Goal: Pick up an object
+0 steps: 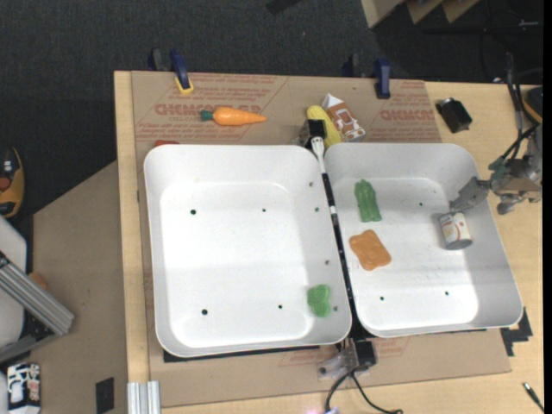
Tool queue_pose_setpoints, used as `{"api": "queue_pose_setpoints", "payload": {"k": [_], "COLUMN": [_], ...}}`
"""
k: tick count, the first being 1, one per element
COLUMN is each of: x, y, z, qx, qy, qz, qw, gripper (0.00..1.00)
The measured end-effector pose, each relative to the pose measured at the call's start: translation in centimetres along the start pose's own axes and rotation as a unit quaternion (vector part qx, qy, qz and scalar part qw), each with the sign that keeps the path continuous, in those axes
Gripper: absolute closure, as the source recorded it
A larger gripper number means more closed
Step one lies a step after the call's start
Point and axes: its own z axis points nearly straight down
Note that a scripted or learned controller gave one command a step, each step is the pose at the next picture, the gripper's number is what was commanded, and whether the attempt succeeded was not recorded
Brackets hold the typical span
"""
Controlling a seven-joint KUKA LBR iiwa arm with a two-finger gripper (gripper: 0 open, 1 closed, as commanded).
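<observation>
The right bin [483,313] holds three things: a green bottle-shaped piece [367,201], a flat orange piece [370,250] and a small grey-and-white can [454,229] lying near the right wall. A small green lump [319,300] lies in the left bin [164,257], at its front right corner. My gripper [470,193] reaches in from the right edge over the right bin's far right side, just above and beside the can. Nothing visibly hangs from it.
Behind the bins on the cardboard lie a toy carrot [233,116], a yellow piece [319,119], a small carton [347,121] and a black block [453,115]. Two blue clamps [181,74] [382,76] stand at the board's back edge. Cables hang at the right.
</observation>
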Motion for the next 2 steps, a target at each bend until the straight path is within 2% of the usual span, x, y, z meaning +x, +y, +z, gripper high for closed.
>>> {"api": "queue_pose_setpoints", "payload": {"k": [1, 2], "x": [0.0, -0.1], "y": [0.1, -5.1], "z": [-1.1, 1.2], "qx": [-0.002, 0.003], "qy": [-0.001, 0.001], "qz": [0.000, 0.001], "qw": [1.0000, 1.0000], "gripper": [1.00, 1.00]}}
